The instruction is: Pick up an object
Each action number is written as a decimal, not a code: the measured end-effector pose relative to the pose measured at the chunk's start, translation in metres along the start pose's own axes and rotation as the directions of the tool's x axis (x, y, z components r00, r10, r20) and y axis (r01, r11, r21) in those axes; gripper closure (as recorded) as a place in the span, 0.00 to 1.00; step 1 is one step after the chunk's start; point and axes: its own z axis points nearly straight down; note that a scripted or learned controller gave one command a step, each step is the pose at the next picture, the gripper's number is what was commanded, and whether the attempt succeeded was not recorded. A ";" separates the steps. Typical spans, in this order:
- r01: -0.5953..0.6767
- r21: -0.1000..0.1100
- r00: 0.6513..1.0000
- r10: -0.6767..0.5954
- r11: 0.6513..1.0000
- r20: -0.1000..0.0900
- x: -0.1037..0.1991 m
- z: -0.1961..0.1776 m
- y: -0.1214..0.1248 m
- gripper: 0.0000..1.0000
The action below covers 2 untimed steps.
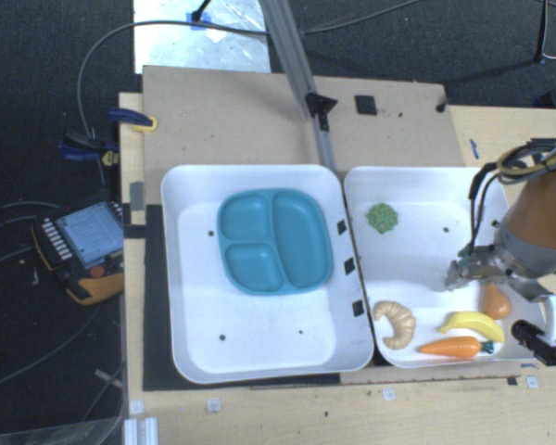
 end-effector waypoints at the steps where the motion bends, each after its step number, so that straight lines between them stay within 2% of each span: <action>1: 0.004 0.005 1.000 -0.004 1.000 0.000 -0.001 -0.065 0.004 1.00; 2: 0.005 0.005 1.000 -0.005 1.000 -0.001 -0.001 -0.119 0.006 1.00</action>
